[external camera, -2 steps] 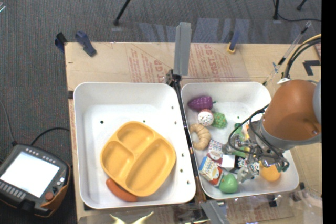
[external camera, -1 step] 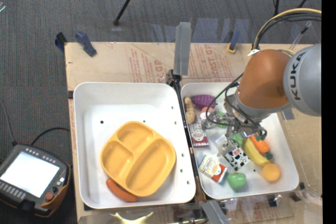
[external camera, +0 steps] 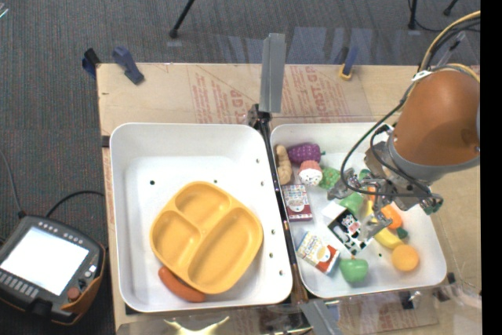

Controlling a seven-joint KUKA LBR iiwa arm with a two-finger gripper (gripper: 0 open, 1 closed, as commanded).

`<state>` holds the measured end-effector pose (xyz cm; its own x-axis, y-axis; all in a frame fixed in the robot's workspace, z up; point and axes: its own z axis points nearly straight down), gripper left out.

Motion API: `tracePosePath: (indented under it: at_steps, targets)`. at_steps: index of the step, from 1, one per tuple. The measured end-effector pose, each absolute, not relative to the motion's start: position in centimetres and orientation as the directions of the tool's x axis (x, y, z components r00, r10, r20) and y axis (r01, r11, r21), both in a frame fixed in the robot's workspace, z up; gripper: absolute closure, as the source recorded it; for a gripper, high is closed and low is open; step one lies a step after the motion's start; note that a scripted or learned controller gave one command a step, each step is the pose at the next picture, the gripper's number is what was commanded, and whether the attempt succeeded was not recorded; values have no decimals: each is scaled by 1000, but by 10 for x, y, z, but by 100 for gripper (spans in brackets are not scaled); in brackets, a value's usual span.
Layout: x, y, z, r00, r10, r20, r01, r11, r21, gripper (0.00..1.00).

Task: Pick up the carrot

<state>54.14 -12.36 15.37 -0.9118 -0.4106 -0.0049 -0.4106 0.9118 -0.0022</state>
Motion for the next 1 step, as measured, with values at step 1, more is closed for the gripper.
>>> tracePosePath:
  at_steps: [1]
  targets:
    - [550, -167, 102, -960, -280, -14, -280, 960, -2, 0]
